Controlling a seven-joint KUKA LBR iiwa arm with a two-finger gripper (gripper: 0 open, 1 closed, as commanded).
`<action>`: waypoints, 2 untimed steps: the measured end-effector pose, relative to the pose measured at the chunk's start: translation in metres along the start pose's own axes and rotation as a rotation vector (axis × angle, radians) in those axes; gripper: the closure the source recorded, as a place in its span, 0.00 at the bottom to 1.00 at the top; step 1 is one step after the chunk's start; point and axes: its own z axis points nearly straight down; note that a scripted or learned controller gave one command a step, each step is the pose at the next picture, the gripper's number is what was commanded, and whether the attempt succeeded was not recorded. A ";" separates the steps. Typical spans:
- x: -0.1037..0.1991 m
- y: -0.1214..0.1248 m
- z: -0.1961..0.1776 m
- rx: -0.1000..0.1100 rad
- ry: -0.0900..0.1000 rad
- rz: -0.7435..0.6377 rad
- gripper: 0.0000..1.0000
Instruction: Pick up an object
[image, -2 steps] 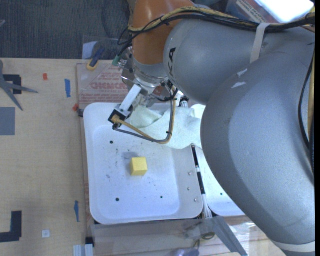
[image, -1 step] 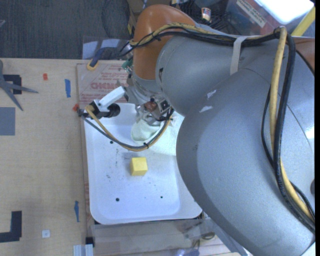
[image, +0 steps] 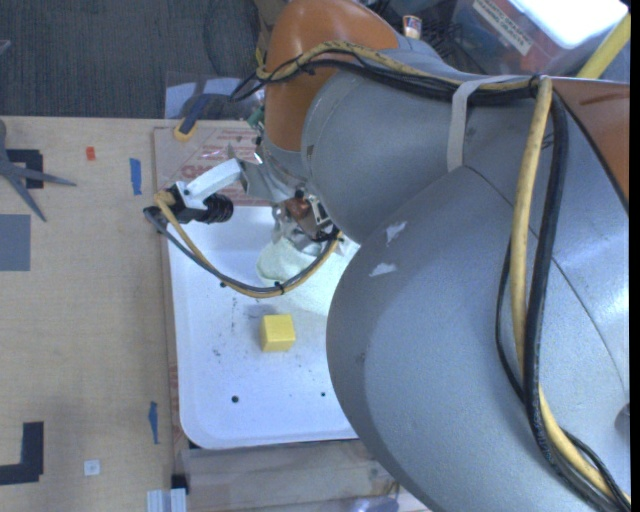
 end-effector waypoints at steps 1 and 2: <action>0.015 0.038 0.024 0.000 0.001 0.108 1.00; -0.018 0.078 -0.025 0.001 -0.004 -0.051 1.00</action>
